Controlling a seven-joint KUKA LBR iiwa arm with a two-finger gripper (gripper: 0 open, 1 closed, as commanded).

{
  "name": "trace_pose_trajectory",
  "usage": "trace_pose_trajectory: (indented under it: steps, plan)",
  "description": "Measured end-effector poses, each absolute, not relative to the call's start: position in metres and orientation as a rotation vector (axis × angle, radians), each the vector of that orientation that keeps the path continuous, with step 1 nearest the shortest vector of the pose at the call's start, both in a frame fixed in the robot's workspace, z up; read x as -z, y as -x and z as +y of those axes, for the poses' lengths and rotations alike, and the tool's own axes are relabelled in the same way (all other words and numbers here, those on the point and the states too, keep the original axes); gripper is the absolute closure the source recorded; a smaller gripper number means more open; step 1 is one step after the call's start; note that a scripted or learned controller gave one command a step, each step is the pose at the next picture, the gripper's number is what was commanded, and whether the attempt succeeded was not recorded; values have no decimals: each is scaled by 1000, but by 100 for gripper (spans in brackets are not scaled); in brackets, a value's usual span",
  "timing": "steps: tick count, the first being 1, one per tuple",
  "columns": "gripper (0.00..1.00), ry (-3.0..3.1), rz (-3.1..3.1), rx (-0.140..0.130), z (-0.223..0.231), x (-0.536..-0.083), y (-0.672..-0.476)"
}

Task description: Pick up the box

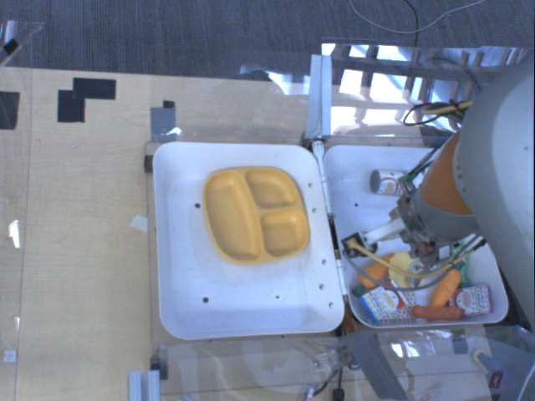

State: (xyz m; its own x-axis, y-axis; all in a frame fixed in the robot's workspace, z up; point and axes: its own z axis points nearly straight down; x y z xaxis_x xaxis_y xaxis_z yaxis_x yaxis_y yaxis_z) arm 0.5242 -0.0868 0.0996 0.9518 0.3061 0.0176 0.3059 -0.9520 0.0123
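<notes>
A small white box (386, 302) with red and blue print lies at the front of the right bin (351, 190), beside a red-orange sausage-shaped piece (436, 312). A second printed box (475, 299) sits at the bin's front right corner. My gripper (420, 254) hangs low over the clutter in the middle of the right bin, just behind the boxes. The grey arm with its orange band (443, 190) hides most of it. I see no box in the gripper.
An orange carrot (447, 286), a pale yellow piece (401, 266), another orange piece (372, 271) and a small can (386, 182) also lie in the right bin. The left bin (180, 249) holds a yellow divided plate (255, 214).
</notes>
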Motion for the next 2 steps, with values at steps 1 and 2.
trace_pose_trajectory:
  steps: [1,2]
  plan:
    - [0,-3004,919,-4,-102,-189,-488]
    - [0,-3002,930,-38,-148,-112,-496]
